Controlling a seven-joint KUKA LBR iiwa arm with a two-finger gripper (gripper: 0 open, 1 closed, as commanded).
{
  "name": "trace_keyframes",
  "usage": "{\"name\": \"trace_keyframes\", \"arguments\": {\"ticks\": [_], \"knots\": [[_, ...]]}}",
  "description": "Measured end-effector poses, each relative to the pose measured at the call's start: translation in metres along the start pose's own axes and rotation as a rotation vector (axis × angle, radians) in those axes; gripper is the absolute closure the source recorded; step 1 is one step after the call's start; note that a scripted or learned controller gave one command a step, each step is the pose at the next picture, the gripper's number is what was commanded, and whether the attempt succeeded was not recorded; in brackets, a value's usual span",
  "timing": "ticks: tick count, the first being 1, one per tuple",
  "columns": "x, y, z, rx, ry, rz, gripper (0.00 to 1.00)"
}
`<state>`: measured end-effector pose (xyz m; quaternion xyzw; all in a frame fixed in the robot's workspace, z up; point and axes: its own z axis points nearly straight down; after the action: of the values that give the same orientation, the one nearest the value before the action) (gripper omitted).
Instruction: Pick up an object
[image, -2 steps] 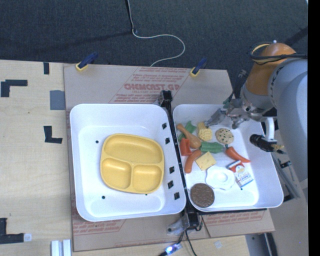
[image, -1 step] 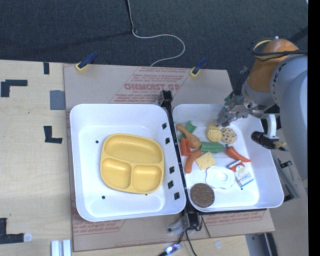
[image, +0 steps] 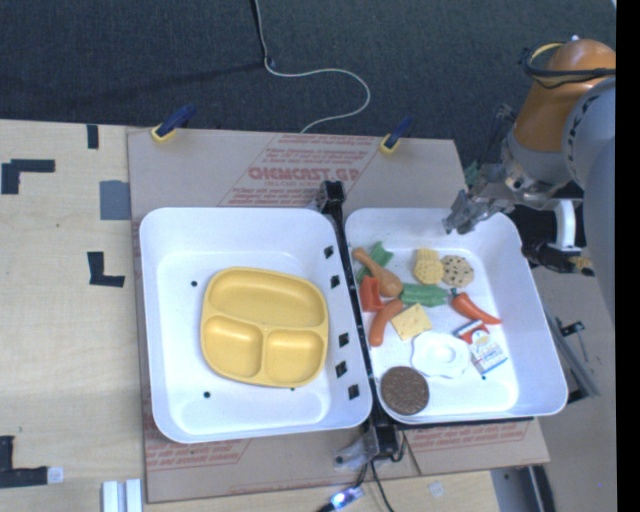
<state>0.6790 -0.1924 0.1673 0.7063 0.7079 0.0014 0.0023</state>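
Observation:
The right white bin (image: 530, 300) holds several toy foods: a chicken drumstick (image: 376, 272), a cookie (image: 457, 270), a round cracker (image: 428, 266), a green pea pod (image: 424, 295), a cheese square (image: 410, 322), a fried egg (image: 440, 355), a brown patty (image: 405, 389), a red pepper (image: 476, 309) and a small carton (image: 487, 352). My gripper (image: 463, 216) hangs over the bin's far right corner, above and apart from the foods, with nothing visible between its fingers.
The left white bin (image: 170, 260) holds a yellow divided tray (image: 265, 325). Black clips (image: 331, 195) join the two bins along the middle. A white cable (image: 320, 75) lies behind the cardboard sheet (image: 300, 170). The arm (image: 560, 110) comes in from the upper right.

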Motion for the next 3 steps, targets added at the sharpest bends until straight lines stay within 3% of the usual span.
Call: {"name": "trace_keyframes", "arguments": {"ticks": [1, 3], "knots": [[0.000, 0.002, -0.054, 0.000, 0.000, 0.000, 1.00], [0.107, -0.024, -0.053, 0.009, 0.002, -0.003, 1.00]]}}
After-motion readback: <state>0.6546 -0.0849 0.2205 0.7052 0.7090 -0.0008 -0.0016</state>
